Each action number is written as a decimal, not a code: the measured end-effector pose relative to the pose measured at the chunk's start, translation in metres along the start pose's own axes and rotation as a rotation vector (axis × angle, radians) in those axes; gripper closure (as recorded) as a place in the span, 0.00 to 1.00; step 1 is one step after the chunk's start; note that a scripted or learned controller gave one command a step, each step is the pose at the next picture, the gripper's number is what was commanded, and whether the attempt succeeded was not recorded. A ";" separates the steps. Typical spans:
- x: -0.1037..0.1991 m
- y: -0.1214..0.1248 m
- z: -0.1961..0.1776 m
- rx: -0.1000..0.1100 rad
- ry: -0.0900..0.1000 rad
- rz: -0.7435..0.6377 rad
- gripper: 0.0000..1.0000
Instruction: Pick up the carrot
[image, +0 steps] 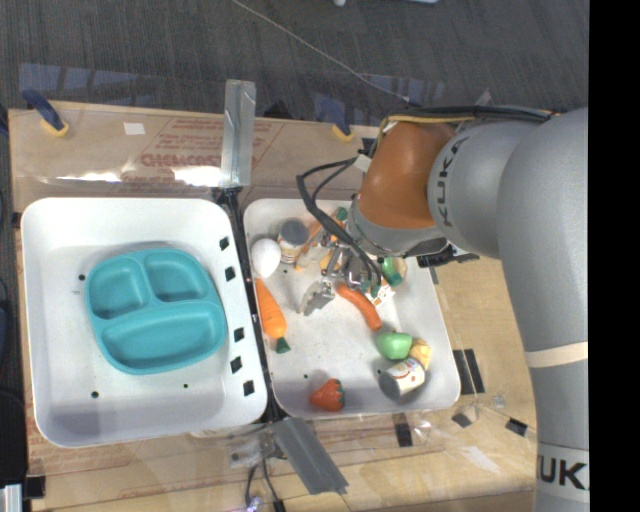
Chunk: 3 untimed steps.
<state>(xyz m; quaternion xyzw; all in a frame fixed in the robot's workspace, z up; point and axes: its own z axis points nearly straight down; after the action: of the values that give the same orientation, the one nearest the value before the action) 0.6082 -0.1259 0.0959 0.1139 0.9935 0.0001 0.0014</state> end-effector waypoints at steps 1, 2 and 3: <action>0.061 0.015 0.005 0.001 0.007 0.182 0.00; 0.060 0.016 -0.006 0.001 0.006 0.173 1.00; 0.073 -0.078 -0.059 0.003 -0.002 0.024 1.00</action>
<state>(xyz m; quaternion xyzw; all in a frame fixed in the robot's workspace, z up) 0.5191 -0.1849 0.1542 0.1257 0.9921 -0.0017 0.0023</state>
